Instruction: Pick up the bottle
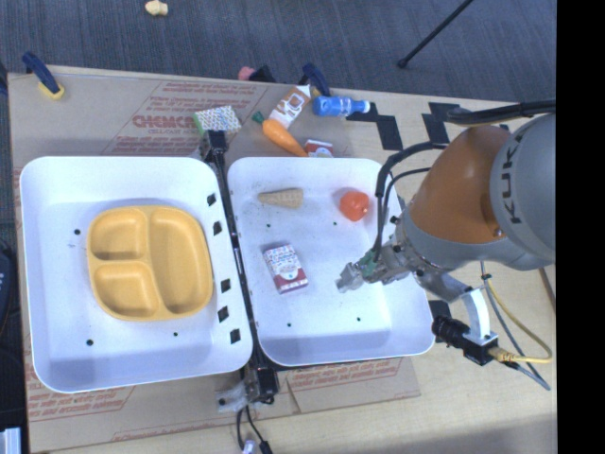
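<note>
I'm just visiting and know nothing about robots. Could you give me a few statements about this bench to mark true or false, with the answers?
1. The yellow divided tray lies in the left bin. True.
2. The red ball lies in the left bin. False: it lies in the right bin.
3. The blue bottle lies outside both bins, on the cardboard behind them. True.
4. The red packet sits on the yellow tray. False: it lies on the right bin's floor.
5. The gripper hangs over the right bin. True.

Robot lab: clamped cardboard bench [142, 121], tripod leg [454, 17]
</note>
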Motion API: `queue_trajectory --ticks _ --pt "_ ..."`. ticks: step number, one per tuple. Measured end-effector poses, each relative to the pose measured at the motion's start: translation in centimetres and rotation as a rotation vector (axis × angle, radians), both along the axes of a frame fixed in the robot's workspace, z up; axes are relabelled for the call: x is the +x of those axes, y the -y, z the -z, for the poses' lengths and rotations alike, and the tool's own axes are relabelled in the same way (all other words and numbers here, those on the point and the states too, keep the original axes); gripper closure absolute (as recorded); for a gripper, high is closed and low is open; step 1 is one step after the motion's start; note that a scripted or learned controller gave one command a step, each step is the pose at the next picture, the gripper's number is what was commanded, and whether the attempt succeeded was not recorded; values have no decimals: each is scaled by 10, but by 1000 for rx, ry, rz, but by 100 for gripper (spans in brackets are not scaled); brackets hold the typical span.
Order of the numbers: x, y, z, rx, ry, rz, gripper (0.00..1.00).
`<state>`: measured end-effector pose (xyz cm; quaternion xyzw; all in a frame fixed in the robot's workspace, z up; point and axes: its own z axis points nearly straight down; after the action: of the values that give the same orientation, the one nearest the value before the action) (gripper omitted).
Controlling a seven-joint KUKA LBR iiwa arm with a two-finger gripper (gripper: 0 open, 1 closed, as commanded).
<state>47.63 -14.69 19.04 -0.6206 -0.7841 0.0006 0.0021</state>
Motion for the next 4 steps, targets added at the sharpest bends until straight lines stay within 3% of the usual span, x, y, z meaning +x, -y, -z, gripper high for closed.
queue_trajectory --ticks 1,2,3,4 --pt "0 -44 -1 0 -1 57 100" --pt "-1 -51 15 0 -3 125 100" --pt "0 -66 -1 -2 3 -19 100" --pt "0 -100 -1 1 -1 -172 100"
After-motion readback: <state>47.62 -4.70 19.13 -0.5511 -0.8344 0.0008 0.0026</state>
